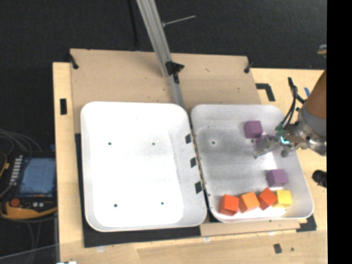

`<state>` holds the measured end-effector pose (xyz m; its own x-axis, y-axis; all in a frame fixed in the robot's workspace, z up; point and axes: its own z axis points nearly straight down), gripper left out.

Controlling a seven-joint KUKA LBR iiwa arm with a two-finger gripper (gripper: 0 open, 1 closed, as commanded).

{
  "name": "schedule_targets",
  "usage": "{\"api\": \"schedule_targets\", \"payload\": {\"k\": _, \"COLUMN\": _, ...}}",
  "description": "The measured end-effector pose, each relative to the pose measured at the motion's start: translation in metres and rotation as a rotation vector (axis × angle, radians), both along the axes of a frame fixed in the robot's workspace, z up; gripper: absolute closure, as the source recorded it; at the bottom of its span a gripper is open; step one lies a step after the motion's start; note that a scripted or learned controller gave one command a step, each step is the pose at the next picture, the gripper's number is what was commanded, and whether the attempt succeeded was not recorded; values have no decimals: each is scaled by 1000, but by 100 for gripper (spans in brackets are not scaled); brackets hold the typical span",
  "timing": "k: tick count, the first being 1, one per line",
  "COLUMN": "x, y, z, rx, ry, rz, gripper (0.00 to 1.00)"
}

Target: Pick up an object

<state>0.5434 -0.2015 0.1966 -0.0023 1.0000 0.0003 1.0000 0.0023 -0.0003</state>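
The right bin (pixel 220 164) holds several small cubes. One purple cube (pixel 253 128) lies near its back, a second purple cube (pixel 276 176) further forward on the right. Along the front wall sit a red-orange cube (pixel 229 204), an orange cube (pixel 249 201), another red-orange cube (pixel 268 197) and a yellow cube (pixel 284 197) in a row. My gripper (pixel 271 150) hangs over the right side of this bin, between the two purple cubes, just right of and in front of the back one. Its fingers stand open with nothing between them.
The left bin (pixel 137 164) lies beside the right one, their walls meeting in the middle. A slanted metal pole (pixel 157 32) rises behind the bins. A handheld control pendant (pixel 33 180) rests off the bench at the far left.
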Motion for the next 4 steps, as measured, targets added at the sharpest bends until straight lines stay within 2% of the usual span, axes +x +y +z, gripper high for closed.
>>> {"api": "schedule_targets", "payload": {"k": 1, "x": 0, "y": 0, "z": 1, "rx": -1, "ry": -2, "rz": -1, "gripper": 0}}
{"api": "schedule_targets", "payload": {"k": 3, "x": -7, "y": 1, "z": -96, "rx": -1, "ry": 3, "rz": -4, "gripper": 0}}
{"api": "schedule_targets", "payload": {"k": 4, "x": -4, "y": -1, "z": -82, "rx": -2, "ry": -6, "rz": -10, "gripper": 100}}
